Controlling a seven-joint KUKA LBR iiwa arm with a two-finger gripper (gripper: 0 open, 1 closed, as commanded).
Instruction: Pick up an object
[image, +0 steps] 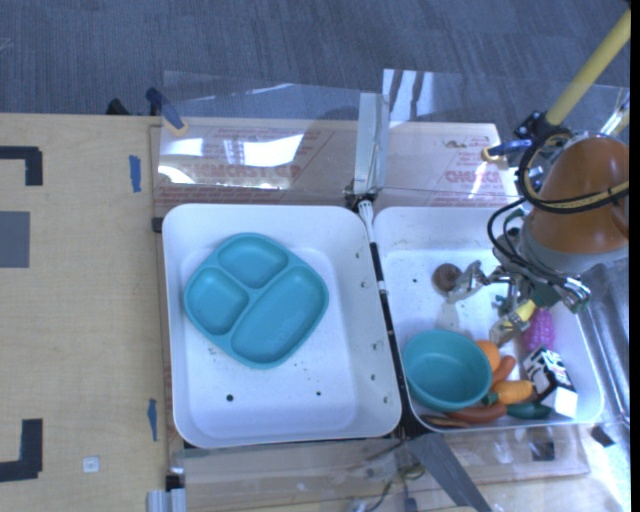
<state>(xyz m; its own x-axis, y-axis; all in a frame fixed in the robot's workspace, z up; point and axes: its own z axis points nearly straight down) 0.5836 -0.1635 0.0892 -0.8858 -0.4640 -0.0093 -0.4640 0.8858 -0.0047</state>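
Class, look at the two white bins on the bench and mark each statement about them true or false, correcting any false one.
1. The teal three-compartment plate lies in the left white bin. True.
2. The teal round bowl sits on that plate. False: it sits in the right white bin, near its front edge.
3. The tool is over the right bin. True.
4. The pink bumpy object lies in the left bin. False: it is in the right bin, near the arm.
5. Orange carrot-shaped toys lie beside the bowl. True.
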